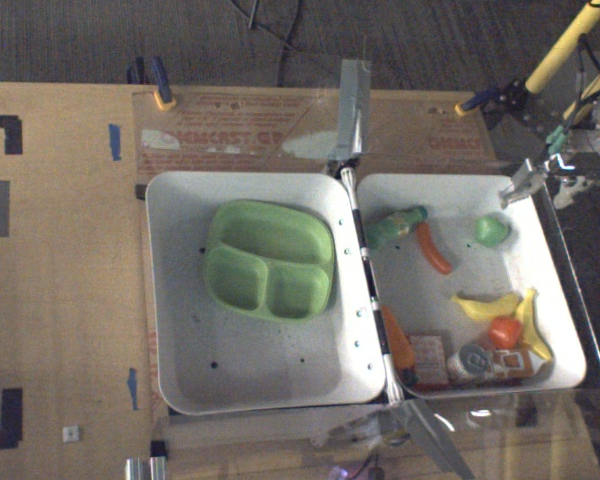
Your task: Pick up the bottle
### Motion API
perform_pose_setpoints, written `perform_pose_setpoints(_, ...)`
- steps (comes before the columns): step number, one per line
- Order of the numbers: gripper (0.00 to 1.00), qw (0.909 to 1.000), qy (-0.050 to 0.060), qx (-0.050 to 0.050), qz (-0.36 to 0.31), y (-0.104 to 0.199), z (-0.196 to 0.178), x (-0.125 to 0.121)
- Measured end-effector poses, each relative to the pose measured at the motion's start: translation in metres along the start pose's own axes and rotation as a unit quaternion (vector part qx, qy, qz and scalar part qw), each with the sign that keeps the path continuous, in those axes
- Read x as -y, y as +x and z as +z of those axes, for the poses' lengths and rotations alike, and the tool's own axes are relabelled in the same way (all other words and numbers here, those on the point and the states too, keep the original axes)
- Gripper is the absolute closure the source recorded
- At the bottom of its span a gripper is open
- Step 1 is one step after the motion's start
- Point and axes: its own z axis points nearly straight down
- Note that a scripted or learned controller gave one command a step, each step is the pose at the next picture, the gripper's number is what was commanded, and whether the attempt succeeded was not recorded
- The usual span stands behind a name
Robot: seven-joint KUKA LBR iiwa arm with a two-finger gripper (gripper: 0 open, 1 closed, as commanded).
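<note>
One glossy green bottle (396,226) lying in right bin (565,298); one three-compartment green tray (270,259); hand (528,180) state: cannot tell.

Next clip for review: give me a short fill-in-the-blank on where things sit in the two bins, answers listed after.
1. The green divided plate lies in the ____ bin.
2. The green bottle lies near the right bin's top-left corner, beside an ____ carrot.
3. The yellow banana lies in the ____ bin.
4. The plate has ____ compartments.

Missing words: left; orange; right; three
</note>
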Motion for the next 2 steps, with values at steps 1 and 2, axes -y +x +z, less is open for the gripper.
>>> perform_pose_setpoints(1,0.00,0.9996,-0.001,0.001,-0.028,-0.009,0.111,-0.061)
perform_pose_setpoints(2,0.00,0.9997,-0.003,-0.002,-0.025,-0.023,0.179,-0.052)
